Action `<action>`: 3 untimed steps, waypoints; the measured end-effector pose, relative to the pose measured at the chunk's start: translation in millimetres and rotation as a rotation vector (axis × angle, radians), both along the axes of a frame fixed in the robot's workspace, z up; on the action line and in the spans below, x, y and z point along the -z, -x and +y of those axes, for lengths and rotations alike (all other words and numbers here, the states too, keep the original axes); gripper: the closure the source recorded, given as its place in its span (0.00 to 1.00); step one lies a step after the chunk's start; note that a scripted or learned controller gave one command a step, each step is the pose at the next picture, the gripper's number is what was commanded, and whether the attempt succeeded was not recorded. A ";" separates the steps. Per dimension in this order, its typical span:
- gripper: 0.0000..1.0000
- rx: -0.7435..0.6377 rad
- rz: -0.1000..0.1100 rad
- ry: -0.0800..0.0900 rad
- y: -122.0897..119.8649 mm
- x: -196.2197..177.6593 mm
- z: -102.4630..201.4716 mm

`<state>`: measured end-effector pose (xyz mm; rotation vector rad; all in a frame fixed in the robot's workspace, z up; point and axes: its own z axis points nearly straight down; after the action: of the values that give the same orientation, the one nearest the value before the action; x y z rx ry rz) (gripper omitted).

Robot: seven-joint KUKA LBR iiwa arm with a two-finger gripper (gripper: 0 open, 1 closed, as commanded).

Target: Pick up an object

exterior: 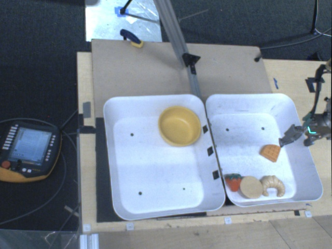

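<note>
Your dark two-finger tool [288, 137] sits over the right white bin [249, 105] near its right rim, grip state I cannot tell, nothing visibly held; the small orange waffle-textured wedge [270, 153] lies just beside it, down-left toward the bin's front.

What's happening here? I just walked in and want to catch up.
The arm's gripper reaches into the right bin from the right, just above an orange wedge-shaped piece. Nothing is held. A croissant, a round tan piece and a red piece lie nearby; a yellow bowl sits in the left bin.
</note>
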<state>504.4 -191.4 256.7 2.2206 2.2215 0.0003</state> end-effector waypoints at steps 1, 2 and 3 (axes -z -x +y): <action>0.00 0.000 0.000 0.000 -0.1 -0.1 0.0; 0.00 0.000 0.004 -0.001 4.6 52.7 9.4; 0.00 0.000 0.005 -0.002 3.1 114.8 10.2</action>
<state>501.3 -181.2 141.9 2.2244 2.2243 -0.0035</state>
